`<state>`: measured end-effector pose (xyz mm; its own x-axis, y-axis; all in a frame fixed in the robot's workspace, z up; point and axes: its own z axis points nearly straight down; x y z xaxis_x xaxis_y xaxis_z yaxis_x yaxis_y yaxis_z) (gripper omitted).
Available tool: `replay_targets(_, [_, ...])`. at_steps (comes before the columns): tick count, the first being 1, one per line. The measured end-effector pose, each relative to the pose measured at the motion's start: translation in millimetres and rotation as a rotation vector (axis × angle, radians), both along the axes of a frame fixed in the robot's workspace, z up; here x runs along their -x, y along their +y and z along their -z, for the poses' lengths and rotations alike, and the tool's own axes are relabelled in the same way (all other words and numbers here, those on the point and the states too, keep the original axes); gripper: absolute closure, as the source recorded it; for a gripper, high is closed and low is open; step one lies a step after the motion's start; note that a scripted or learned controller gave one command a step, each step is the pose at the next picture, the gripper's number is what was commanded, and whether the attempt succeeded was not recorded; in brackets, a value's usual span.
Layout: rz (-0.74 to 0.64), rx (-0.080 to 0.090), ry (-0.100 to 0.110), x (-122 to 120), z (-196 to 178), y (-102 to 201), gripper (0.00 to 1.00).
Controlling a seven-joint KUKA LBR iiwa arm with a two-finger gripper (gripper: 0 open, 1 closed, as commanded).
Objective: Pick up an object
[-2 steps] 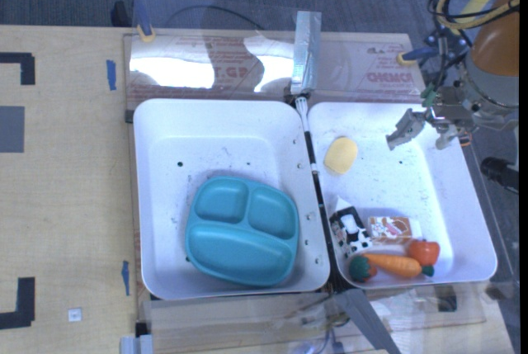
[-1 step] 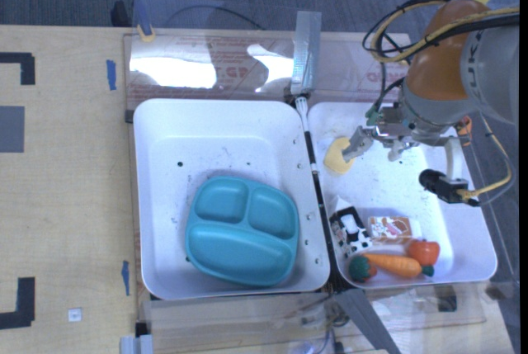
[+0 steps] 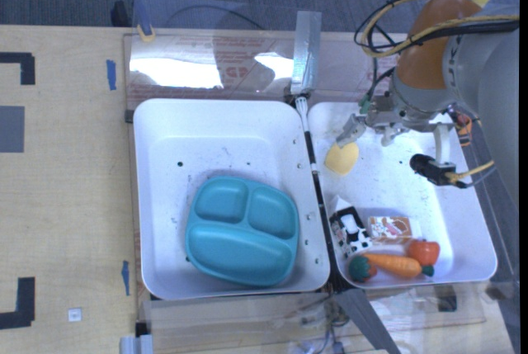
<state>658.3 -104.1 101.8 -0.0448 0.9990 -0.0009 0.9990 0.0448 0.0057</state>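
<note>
Nearest, along the right bin's (image 3: 474, 257) front edge: carrot (image 3: 394, 265), tomato (image 3: 423, 251), small carton (image 3: 388, 227). Farther back, yellow lemon-like piece (image 3: 341, 157) by the dividing wall. Just beyond and slightly right, gripper (image 3: 373, 129) (fingers apart, nothing between), lemon lying down-left of them.

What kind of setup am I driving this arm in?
Likely a lab bin-picking test bench: two white bins side by side, toy food such as a carrot, and blue tape marks on the benchtop.
</note>
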Motion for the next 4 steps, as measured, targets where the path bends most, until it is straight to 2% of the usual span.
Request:
replay_targets(1, [0.047,0.005,-0.003,-9.1,-58.0,-93.2,0.00])
replay_targets(2, [0.040,0.004,-0.003,-10.5,-66.2,-88.2,1.00])
replay_targets(3, [-0.212,0.006,-0.004,-9.9,-176.6,-120.1,1.00])
replay_targets(4, [-0.550,0.011,-0.008,6.0,-298.9,-99.9,1.00])
